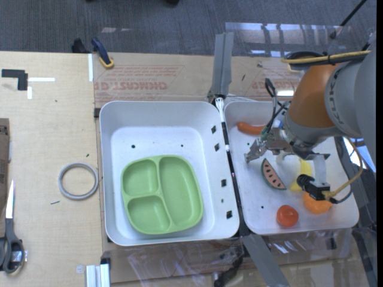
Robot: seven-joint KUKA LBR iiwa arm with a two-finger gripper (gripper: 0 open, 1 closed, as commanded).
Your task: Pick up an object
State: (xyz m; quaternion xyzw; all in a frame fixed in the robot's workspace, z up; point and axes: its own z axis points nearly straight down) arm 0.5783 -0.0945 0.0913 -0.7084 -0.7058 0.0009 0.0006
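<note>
My gripper (258, 147) hangs over the right bin (257, 214), near its left-middle, and it is open with nothing between its fingers. Just below and to its right lies a watermelon slice (273, 174), a small gap away. An orange carrot-like piece (248, 126) rests above the gripper near the bin's back wall. A yellow piece (303, 176) and an orange fruit (316, 204) sit at the right, partly behind a black cable. A red tomato-like ball (287, 216) lies near the front edge.
The left bin (114, 130) holds a green divided plate (161, 194). On the bench to the left lie a grey tape ring (78, 180) and scissors (11, 244). The grey arm with its orange band (314, 97) looms over the right bin's back right.
</note>
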